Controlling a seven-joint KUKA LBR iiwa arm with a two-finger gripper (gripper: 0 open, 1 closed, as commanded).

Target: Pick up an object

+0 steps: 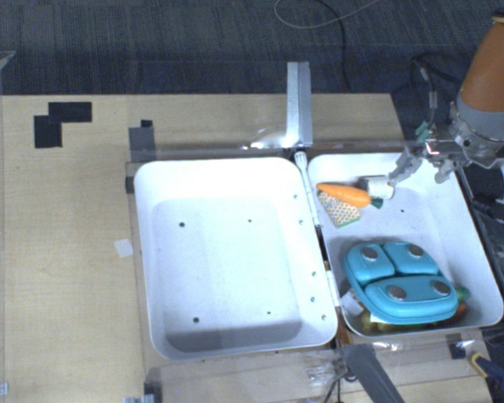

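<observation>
My claw (pixel 385 185) hangs over the far part of the right bin (pixel 488 297), reaching in from the right; a pale fingertip sits just beside the orange carrot-shaped piece (pixel 344 194), and I cannot tell how wide my fingers stand or whether they touch it. Tucked under the carrot, against the wall between the bins, lies a small speckled scrap (pixel 341 213). Nearer the camera a big turquoise blister tray (pixel 402 281) with round grey-centred pockets fills much of the bin's near half; beneath its near edge peek bits of yellow, green and red that I cannot name. The carrot is bright orange, long and tapered, lying across the bin with one end toward the divider and the other toward my fingertip; it rests on the floor, apart from the tray. Between carrot and tray runs a strip of bare white floor; the far right corner under my wrist is also open. The left bin (pixel 154 270) shows smooth white floor; a grey upright post (pixel 300 104) stands at the far end of the divider.
</observation>
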